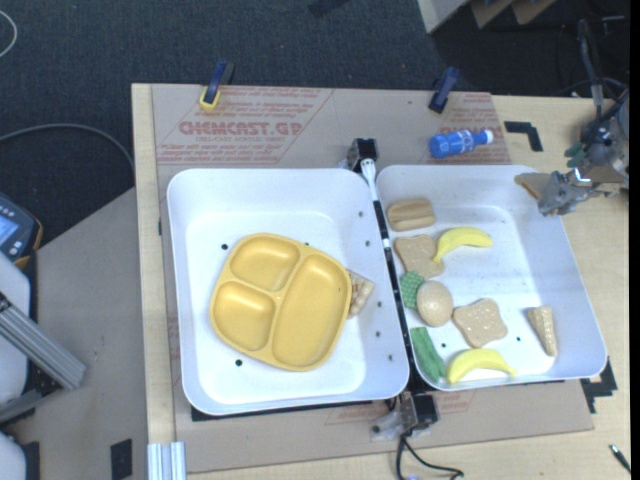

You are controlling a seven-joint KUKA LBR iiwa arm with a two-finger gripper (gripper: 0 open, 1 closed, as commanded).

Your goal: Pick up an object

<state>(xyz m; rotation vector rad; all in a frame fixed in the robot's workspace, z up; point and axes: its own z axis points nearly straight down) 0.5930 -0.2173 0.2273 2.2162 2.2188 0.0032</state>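
gripper [556, 194] is hovering over the right bin's [575, 268] far right rim, holding nothing visible, its opening too blurred to tell; toy food is lying left and nearer, the upper banana [462, 240] pointing toward it.

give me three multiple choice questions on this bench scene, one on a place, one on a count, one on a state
1. Where does the yellow divided plate lie?
A. in the left bin
B. in the right bin
C. on the bench outside the bins

2. How many bananas are in the right bin?
A. one
B. two
C. four

3. How does the blue bottle sit?
A. upright inside a bin
B. on its side on the bench beyond the right bin
C. on the plate

Answers:
1. A, it rests on the floor of the left bin.
2. B, one banana near the middle, another banana at the near edge.
3. B, it lies flat on the board above the bin's far rim.
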